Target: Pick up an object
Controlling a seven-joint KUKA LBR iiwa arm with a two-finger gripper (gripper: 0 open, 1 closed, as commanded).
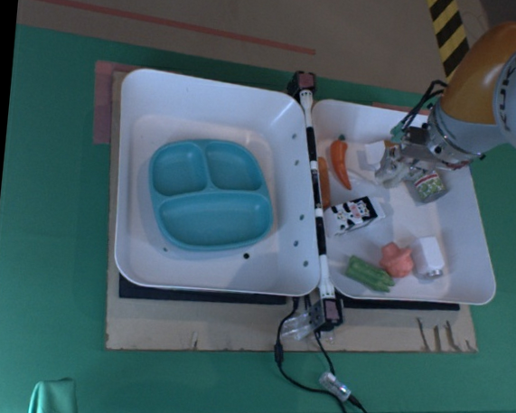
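My gripper (403, 170) hangs low over the back of the right bin (470, 267), under the grey wrist with the orange band. It is right beside a clear cup with green pieces (430, 187), and a small white piece (372, 153) lies just to its left. An orange carrot (339, 162) lies further left, with a second orange piece (323, 182) by the divider. A cow-patterned carton (355, 214) sits mid-bin. Green beans (369, 274), a pink toy (396, 259) and a white block (430, 256) lie near the front.
The left bin (159, 101) holds a teal divided plate (209, 194). A black-and-white rail (318, 198) runs between the bins. Cables and a connector (331, 385) trail over the green mat in front.
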